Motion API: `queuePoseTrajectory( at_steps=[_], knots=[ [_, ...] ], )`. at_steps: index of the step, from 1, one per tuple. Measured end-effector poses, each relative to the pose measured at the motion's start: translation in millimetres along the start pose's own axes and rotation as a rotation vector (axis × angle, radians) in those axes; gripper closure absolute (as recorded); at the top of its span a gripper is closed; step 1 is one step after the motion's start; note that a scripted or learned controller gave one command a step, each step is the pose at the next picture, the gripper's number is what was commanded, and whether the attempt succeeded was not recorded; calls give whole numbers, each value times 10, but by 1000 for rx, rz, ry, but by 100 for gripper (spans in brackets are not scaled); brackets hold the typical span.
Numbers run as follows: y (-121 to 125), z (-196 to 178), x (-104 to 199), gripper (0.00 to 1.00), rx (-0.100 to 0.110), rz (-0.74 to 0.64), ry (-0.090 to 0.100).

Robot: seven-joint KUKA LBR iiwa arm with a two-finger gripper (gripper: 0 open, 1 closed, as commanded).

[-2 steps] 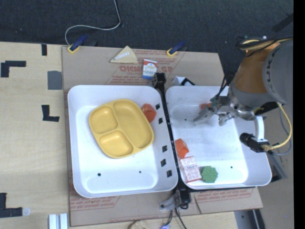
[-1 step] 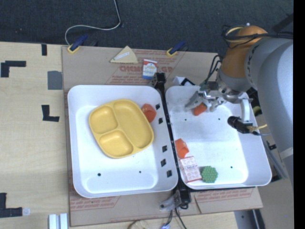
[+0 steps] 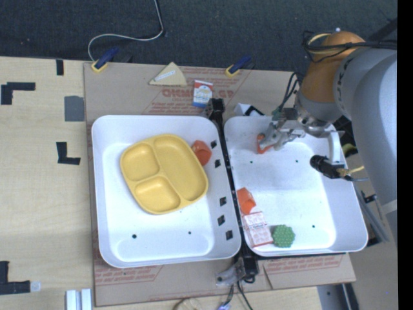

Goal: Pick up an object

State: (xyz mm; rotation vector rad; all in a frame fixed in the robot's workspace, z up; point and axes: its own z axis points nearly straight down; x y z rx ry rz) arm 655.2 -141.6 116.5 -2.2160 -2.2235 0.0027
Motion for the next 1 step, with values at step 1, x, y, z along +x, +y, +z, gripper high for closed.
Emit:
queuePoseTrajectory(
  at_steps=[1],
  knots=[
    [-167, -680, 699, 100, -3, 0, 1]
  ],
)
